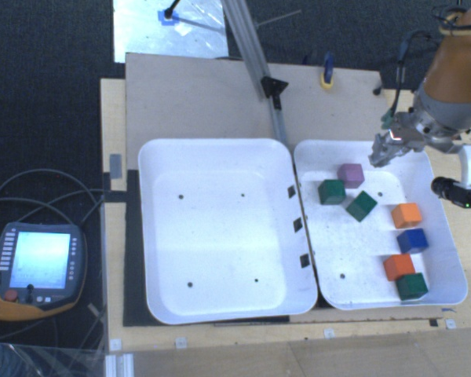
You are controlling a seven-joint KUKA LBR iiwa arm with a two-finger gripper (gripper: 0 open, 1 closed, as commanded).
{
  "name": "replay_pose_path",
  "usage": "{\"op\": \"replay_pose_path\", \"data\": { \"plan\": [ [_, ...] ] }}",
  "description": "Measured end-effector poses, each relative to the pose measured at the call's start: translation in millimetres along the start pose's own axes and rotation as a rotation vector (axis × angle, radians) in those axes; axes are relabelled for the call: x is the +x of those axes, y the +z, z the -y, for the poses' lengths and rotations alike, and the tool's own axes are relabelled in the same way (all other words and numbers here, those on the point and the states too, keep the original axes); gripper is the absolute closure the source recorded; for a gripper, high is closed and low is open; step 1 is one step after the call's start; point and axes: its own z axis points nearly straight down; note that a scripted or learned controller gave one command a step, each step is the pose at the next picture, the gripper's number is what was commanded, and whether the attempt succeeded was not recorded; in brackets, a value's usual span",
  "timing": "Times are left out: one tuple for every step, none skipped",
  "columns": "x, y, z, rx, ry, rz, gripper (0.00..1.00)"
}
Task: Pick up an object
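The hand hangs over the far part of the right-hand white plastic bin, near its far rim, at the end of the grey arm with the orange band. From this angle I cannot tell how far it is open, and nothing shows in its grip.

The closest thing to it is the small mauve cube, just beside and nearer than the hand. Two dark green cubes lie close by, the second turned on a diagonal. Further right and nearer sit an orange cube, a blue cube, a second orange one and another green one, the last pair touching.

The cubes look light, rigid and smooth-faced, likely foam or wood, so they should neither crush nor sag. The mauve cube stands apart enough to be taken across two opposite flat sides. The left-hand white bin adjoins it on the bench.
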Motion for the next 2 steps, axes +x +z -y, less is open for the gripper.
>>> {"op": "replay_pose_path", "data": {
  "plan": [
    [50.9, -6.7, -3.3, -0.001, 0.000, -0.001, 1.00],
    [104.5, -15.8, 13.1, -0.001, -0.001, -0.001, 1.00]
  ]
}}
